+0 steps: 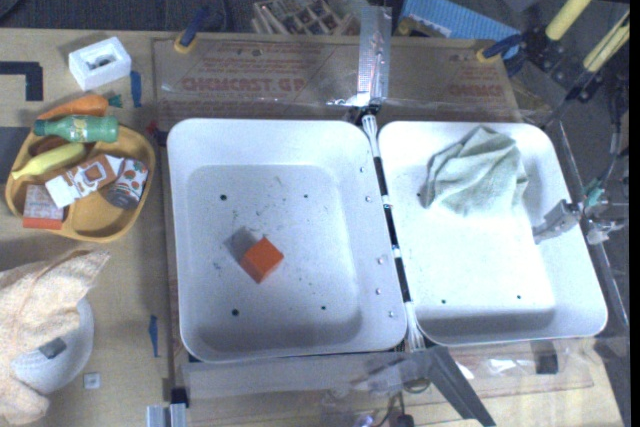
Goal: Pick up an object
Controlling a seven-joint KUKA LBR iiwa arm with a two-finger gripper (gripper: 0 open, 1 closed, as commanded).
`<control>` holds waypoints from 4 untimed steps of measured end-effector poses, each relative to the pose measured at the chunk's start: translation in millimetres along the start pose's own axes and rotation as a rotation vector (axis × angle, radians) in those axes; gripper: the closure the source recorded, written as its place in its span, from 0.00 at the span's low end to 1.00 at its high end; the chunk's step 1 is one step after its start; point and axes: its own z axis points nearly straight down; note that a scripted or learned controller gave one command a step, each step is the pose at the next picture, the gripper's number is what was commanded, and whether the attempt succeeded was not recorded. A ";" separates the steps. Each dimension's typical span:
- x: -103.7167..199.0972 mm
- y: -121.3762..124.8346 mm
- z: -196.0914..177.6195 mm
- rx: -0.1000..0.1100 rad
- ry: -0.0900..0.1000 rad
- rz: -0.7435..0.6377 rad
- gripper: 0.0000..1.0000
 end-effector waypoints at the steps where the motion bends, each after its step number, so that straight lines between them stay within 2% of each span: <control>1: 56.3 91.5 9.8 -0.004 -0.003 0.233 0.00; 2: 71.4 132.8 118.1 -0.003 -0.002 0.190 0.00; 3: 92.3 179.0 125.7 -0.010 -0.008 -0.041 0.00; 4: 110.7 178.8 125.4 -0.008 -0.007 -0.105 0.00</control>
